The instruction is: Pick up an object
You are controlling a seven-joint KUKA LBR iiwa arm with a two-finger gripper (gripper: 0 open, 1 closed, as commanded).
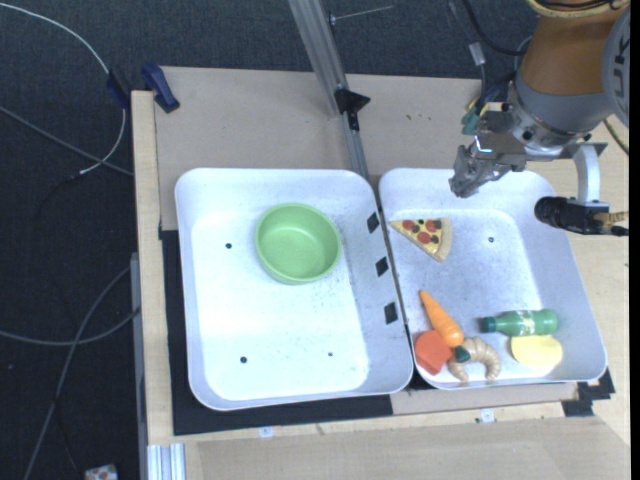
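I see no pick made yet. My gripper [468,181] hovers over the right bin's [500,253] far edge; I cannot tell its grasp state. The pizza slice [424,236] lies nearest; carrot [440,316], bottle [518,321] and lemon [535,351] sit nearer me.

Below the grey gripper [470,180] lies a yellow pizza slice [425,236] dotted red. Farther below sit an orange carrot [440,316], a green bottle [518,322], and a yellow lemon [535,352]. A light green bowl [297,242] rests in the white bin [215,358].
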